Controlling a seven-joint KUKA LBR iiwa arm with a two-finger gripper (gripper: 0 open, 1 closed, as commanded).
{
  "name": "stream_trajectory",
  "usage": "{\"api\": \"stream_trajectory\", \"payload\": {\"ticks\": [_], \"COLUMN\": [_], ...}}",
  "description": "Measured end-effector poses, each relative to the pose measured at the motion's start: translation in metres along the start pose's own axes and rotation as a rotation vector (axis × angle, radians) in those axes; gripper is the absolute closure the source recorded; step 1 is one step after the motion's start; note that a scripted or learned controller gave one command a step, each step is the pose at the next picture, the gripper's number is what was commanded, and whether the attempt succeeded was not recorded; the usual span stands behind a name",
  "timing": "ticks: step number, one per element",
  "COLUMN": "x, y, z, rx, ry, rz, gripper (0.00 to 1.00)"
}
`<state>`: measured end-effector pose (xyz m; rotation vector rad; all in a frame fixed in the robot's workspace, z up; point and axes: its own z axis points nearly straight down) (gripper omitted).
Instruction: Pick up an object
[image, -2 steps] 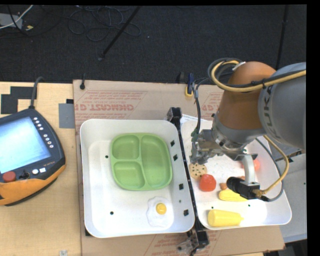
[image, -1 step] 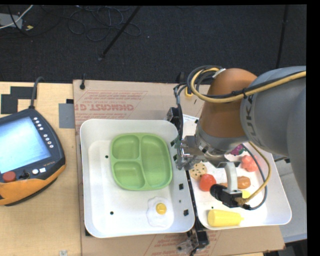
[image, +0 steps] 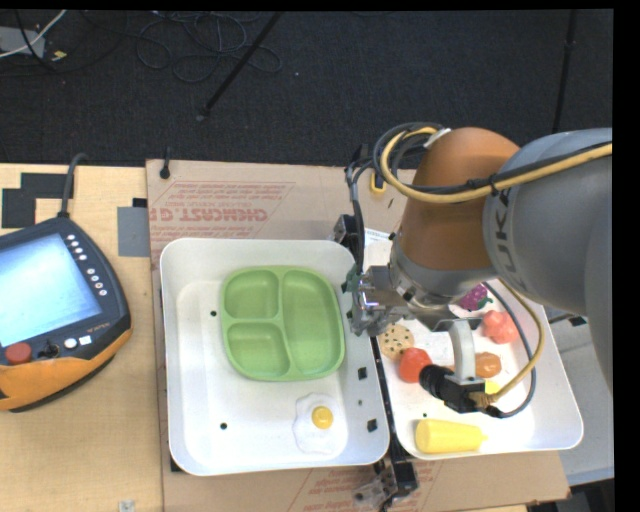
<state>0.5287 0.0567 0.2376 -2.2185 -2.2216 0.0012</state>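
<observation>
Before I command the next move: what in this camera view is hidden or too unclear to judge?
- Gripper: buried under the arm's orange wrist band; finger state unreadable.
- Purple object: mostly covered by the arm.
- Right bin: upper part hidden by the arm.
- Cookie: partly overlapped by the wrist hardware.
- Yellow wedge, fried egg and green tray show fully.

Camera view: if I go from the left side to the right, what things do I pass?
Pendant with screen → green divided plate → fried egg toy → cookie → yellow block → orange-pink toy.

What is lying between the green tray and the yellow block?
In the camera view, a fried egg toy lies between the green tray and the yellow block.
</observation>
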Motion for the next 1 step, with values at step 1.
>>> {"api": "stream_trajectory", "payload": {"ticks": [1], "x": [-0.0012], "y": [-0.0049], "z": [0.0205], "rx": [0.005], "ry": [-0.001], "rz": [0.001], "gripper": [1.00]}}
